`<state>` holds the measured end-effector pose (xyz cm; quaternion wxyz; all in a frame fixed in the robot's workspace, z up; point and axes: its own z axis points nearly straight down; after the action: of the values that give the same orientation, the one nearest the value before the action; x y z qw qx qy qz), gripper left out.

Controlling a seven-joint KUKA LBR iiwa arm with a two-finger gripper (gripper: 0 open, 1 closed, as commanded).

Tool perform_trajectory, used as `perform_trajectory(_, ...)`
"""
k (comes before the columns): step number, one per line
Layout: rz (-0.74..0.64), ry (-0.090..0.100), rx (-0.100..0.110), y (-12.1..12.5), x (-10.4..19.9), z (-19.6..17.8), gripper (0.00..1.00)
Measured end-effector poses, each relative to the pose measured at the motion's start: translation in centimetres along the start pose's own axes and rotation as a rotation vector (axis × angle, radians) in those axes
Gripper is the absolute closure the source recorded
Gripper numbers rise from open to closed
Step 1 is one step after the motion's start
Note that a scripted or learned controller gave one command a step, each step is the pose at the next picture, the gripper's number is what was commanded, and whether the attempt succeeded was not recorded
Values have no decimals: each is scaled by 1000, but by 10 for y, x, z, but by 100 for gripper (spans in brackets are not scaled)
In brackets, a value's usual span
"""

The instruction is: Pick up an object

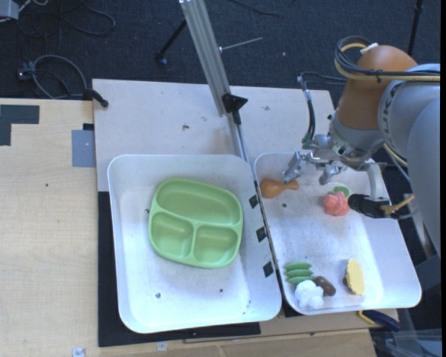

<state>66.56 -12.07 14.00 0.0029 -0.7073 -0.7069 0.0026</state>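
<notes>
Camera view, fixed overhead, slanted. Bench [171, 117]: pale surface bearing two shallow white bins side by side.

Left bin [126, 274]: holds one green divided plate [196, 222], three compartments, lying flat near the bin's middle.

Right bin [390, 274]: holds several toy food pieces; an orange-brown drumstick-shaped piece [276, 187] at the far left corner, just beside the dividing wall; a red strawberry-like piece with a green top [337, 201] right of it, near the far side; a green pea pod [298, 271] at the near left, with a white lumpy piece [308, 294] just below it and a small brown piece [325, 284] touching or nearly touching the white one; a yellow ridged piece, corn-like [354, 276], at the near right, apart from the others.

Arm [401, 117]: grey with orange band, entering from the right, wrist above the far edge of the right bin; gripper [312, 171] hangs between the drumstick piece and the strawberry piece; fingers apart, nothing between them; one fingertip close to the drumstick's thin end, contact not discernible.

A slanted metal rail [212, 58] runs from the top toward the gap between the bins.
</notes>
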Motion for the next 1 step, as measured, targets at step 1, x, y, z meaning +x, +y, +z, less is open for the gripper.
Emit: perform_trajectory(1,4,-8,-18,3,-4,32,0)
